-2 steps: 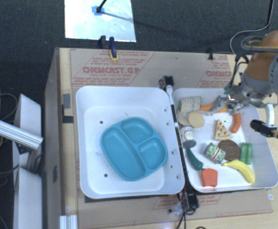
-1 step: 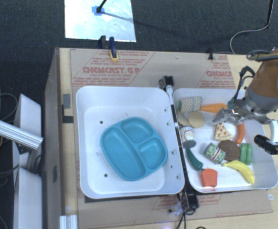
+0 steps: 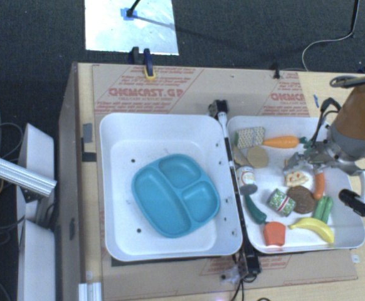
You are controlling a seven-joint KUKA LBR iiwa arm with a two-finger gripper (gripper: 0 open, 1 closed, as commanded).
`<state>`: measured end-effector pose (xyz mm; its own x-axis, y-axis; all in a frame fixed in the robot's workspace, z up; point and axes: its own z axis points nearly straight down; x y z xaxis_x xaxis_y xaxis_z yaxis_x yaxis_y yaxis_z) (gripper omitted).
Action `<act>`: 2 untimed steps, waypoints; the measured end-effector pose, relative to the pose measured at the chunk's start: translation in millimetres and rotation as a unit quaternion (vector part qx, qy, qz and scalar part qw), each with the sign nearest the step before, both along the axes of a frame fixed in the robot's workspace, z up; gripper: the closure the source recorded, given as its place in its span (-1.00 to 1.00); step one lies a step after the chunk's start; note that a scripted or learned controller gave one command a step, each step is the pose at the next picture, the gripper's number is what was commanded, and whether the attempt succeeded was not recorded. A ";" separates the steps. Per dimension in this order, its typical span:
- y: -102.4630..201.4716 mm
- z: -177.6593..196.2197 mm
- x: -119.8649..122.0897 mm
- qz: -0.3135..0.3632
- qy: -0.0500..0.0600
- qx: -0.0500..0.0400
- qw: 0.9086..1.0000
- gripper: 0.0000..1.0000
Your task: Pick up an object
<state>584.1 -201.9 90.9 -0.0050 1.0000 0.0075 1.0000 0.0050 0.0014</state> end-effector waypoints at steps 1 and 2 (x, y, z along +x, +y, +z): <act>1.3 -4.0 -12.9 0.001 -0.003 0.000 1.000 -1.00; 1.2 -6.2 -66.4 0.001 0.001 0.002 1.000 -1.00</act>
<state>517.7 -200.8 84.6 -0.0062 0.9999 0.0111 1.0000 0.0062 -0.0014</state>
